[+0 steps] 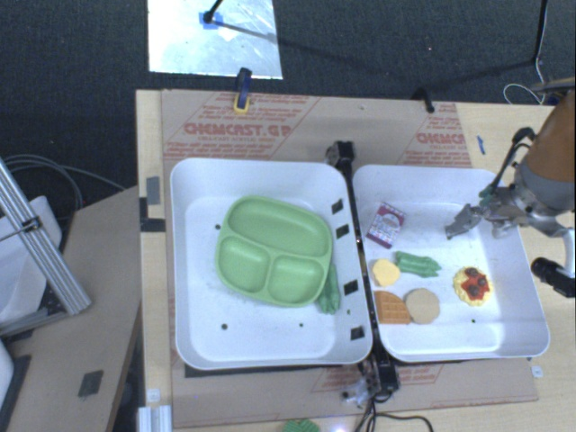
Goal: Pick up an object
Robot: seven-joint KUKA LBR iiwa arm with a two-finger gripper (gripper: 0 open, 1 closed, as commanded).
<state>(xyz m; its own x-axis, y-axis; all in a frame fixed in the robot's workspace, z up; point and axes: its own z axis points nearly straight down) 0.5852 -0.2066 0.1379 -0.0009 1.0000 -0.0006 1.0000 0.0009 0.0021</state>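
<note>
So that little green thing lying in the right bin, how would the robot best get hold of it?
Probably across its narrow middle, coming straight down from above. The green piece lies flat and long, running left to right, so closing across its short width should suit a two-finger end effector. The yellow piece sits close at its left end, so gripping toward the middle or right gives more room.

One fixed camera looks down at a slant on the two bins point(270, 174); the bench point(306, 120) lies around them.

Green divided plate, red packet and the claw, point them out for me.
Green divided plate point(274, 250): camera view, centre ridge.
Red packet point(387, 224): camera view, printed face.
Claw point(461, 223): camera view, between fingertips.
</note>
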